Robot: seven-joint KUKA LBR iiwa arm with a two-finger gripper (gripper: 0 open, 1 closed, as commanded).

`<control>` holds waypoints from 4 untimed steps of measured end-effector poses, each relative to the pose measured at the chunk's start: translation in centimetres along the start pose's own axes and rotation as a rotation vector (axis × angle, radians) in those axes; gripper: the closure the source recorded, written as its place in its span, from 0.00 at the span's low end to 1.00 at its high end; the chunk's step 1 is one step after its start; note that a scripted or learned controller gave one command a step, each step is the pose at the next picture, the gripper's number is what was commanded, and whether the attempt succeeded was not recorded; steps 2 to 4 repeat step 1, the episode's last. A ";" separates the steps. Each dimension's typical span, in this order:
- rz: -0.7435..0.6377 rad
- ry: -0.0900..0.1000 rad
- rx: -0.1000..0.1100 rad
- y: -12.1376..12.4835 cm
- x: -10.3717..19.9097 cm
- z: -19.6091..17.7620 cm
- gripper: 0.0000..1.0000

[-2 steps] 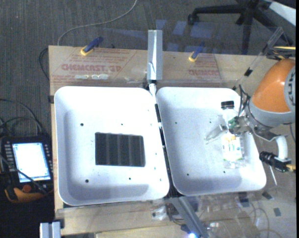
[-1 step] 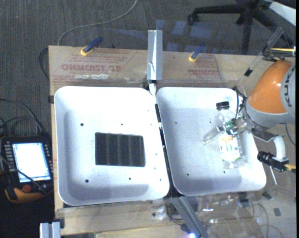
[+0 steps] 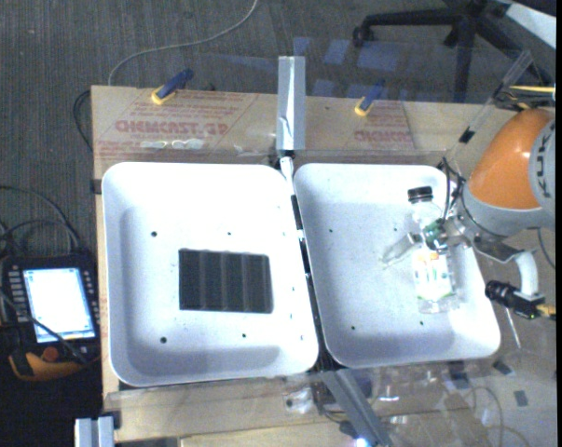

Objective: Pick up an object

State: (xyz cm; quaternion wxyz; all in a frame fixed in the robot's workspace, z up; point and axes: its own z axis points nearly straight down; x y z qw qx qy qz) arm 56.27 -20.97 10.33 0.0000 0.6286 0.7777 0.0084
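A clear plastic bottle with a pale label lies in the right bin, close to its right wall. A small black cap rests farther back in the same bin. My gripper hangs low over the right bin between the cap and the bottle, just above the bottle's upper end; clear plastic glints around it and whether it touches the bottle cannot be made out. The grey arm with its orange band comes in from the right. A dark ribbed rectangular block lies flat in the middle of the left bin.
The two bins meet at a raised ridge. A black connector on the arm hangs over the right bin's right rim. A handheld pendant with a lit screen lies left of the bench.
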 end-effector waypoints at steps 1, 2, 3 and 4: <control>0.070 -0.012 0.014 8.0 3.4 -7.6 1.00; 0.070 -0.012 0.014 8.0 3.4 -7.6 1.00; 0.070 -0.012 0.014 8.0 3.4 -7.6 1.00; 0.070 -0.012 0.014 8.0 3.4 -7.6 1.00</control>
